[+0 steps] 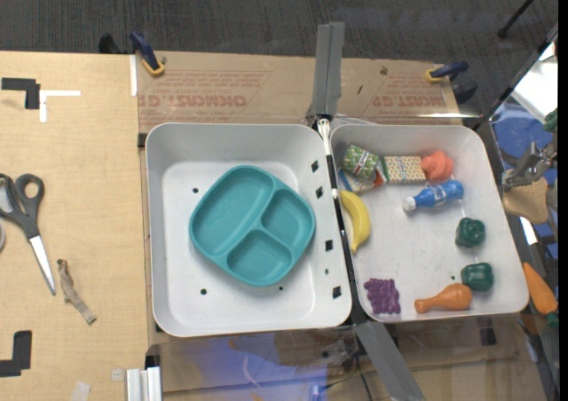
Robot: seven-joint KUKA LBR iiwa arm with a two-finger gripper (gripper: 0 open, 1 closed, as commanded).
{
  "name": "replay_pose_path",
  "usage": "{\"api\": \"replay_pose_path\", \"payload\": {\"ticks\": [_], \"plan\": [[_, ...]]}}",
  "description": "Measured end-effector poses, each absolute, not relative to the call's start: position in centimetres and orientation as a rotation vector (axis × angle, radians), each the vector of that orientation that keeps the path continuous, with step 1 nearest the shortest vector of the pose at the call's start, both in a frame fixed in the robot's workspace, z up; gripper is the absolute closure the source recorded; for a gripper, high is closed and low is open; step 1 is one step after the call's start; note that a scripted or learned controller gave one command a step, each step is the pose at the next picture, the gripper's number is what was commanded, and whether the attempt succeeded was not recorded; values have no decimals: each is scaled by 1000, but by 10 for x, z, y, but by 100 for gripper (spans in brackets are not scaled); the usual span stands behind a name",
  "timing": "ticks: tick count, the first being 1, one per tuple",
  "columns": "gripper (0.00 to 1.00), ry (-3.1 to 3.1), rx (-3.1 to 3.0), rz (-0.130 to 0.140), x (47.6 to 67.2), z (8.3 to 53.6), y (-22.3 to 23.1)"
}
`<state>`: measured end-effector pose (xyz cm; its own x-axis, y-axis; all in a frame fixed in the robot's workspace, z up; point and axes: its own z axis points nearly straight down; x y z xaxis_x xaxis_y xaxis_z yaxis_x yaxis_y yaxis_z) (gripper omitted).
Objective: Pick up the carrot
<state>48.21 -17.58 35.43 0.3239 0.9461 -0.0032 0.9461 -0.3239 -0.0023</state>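
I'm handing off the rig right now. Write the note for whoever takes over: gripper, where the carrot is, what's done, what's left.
Gripper: at the right edge of the view, outside the right bin, with nothing seen between it and the toys.
Carrot: lying flat in the right bin near its front wall, thin end toward the purple grapes, a dark green toy close by its thick end.
Left bin: holds the teal divided plate.
Done: nothing yet; the carrot lies untouched.
Left: reach in, grasp the carrot, lift it.
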Motion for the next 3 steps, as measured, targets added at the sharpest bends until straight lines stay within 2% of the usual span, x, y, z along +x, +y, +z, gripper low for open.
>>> {"api": "replay_pose_path", "payload": {"ticks": [1, 2, 3], "plan": [[100, -2074, -2357, 7, 478, 334, -214], [100, -2334, -2100, 5, 478, 329, -218], [100, -2623, -1733, 3, 479, 356, -222]]}}
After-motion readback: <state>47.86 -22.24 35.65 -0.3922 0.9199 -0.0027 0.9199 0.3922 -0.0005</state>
